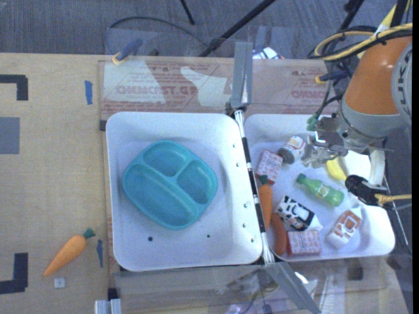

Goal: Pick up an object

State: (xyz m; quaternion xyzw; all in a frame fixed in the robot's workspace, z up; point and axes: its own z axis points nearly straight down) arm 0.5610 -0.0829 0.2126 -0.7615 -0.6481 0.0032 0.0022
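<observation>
My gripper (319, 153) hangs over the upper part of the right bin (376, 247), under the grey and orange arm. Just left of it lies a small white bottle with a dark cap (292, 147). A yellow banana (336, 169) lies just right of the gripper, partly hidden by it. Below sits a green bottle (320, 190). Also in this bin are a pink carton (269, 164), an orange carrot (266, 202), a black and white packet (296, 214), a red box (304, 242) and a white and orange carton (345, 228).
The left bin (124, 133) holds a blue divided plate (170, 183). A toy carrot (67, 252) lies on the bench to the left of the bins. A metal divider (252, 188) separates the bins. Cables run behind the arm at the right.
</observation>
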